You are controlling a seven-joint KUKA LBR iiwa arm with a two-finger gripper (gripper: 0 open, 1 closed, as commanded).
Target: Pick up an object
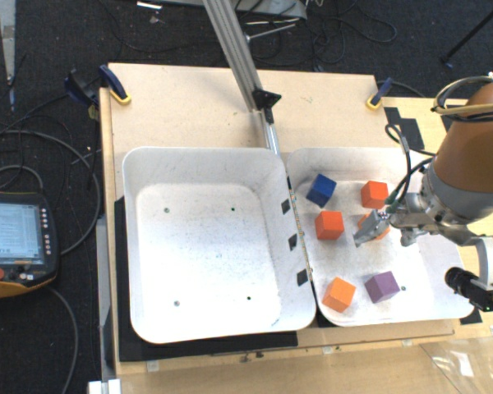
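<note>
Gripper [370, 232] low over the right bin [431, 302], among scattered blocks.
Whether it grips anything is unclear; an orange block [379, 225] lies partly hidden right at its tip, another orange block [329, 224] just left.

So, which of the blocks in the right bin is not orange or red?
Two: the blue block, nearest the bins' divider at the top, and the purple block, low in the bin.

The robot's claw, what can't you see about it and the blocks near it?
- Gripper: too small and blurred in the camera view to tell how it is set.
- Orange block under it: mostly covered by the gripper.
- Right bin: its far right side is hidden by the arm.
</note>
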